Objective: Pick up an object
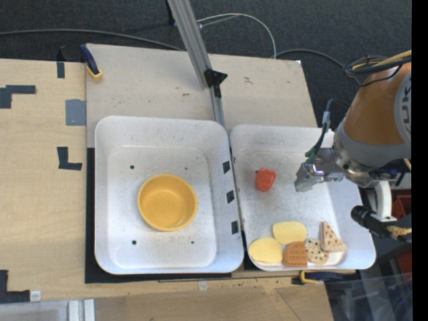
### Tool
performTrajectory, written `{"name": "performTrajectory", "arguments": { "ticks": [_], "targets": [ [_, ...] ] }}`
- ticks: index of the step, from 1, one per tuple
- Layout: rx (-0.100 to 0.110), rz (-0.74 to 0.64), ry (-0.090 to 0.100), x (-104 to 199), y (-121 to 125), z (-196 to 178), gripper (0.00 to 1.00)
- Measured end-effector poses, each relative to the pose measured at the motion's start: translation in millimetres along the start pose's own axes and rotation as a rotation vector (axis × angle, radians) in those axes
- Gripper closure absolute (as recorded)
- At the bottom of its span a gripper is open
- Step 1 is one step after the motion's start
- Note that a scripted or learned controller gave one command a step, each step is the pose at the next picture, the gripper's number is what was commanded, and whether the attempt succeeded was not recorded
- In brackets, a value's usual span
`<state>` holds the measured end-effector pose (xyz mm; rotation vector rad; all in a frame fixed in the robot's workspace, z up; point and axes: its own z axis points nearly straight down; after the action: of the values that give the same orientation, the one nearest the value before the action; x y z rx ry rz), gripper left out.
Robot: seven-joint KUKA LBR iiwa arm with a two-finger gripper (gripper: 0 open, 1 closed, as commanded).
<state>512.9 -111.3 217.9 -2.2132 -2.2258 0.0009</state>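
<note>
Gripper [306, 177] over right bin [281, 139], just right of red object [265, 179]; finger state unclear. Yellow bowl [167, 202] in left bin [114, 136]. Food pieces [297, 245] along right bin's near edge.

Single fixed camera, mounted above the surface [167, 85], looking down at a slant. Framing is moderately distant: both white bins sit whole in frame, left bin [107, 179] near centre, right bin [281, 146] toward the right. The arm [374, 119] enters from the right edge, partly cropped.
</note>
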Motion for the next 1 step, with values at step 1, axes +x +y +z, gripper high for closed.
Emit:
{"name": "performTrajectory", "arguments": {
  "ticks": [1],
  "targets": [
    [-0.001,-0.002,0.001,52.0,8.8,1.4,1.0]
  ]
}}
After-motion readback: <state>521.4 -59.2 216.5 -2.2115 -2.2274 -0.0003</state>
